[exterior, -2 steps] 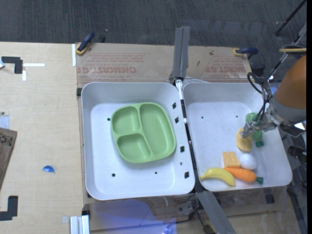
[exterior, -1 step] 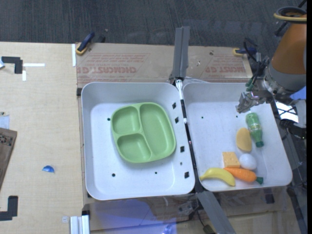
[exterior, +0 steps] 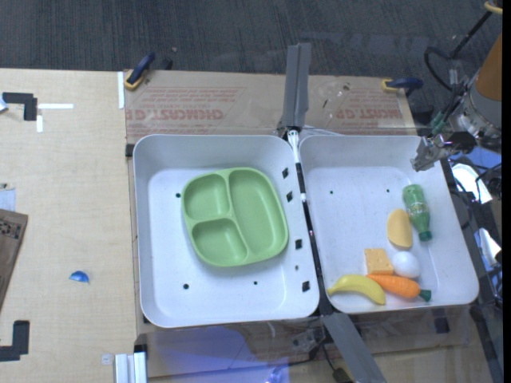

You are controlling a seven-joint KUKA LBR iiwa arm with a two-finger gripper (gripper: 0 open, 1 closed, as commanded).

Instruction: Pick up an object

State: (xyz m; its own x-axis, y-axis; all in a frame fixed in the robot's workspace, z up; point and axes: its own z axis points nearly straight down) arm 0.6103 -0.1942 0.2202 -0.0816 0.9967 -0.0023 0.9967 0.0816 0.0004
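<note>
In the right bin [exterior: 351, 214] lie a small green bottle [exterior: 416, 211], a yellow lemon-like piece [exterior: 399, 229], an orange-yellow block [exterior: 378, 261], a white egg [exterior: 405, 263], a carrot [exterior: 396, 286] and a banana [exterior: 359, 288], all clustered at the near right. My gripper [exterior: 429, 155] hangs over the right bin's far right corner, above and behind the bottle, with nothing seen between its fingers. The left bin [exterior: 160, 238] holds a green divided plate [exterior: 235, 215].
A grey divider post [exterior: 296, 86] rises between the bins at the back. Cardboard [exterior: 207, 106] lies behind them. Cables and the arm [exterior: 479, 94] crowd the right edge. A small blue piece [exterior: 78, 277] sits on the wooden bench at the left.
</note>
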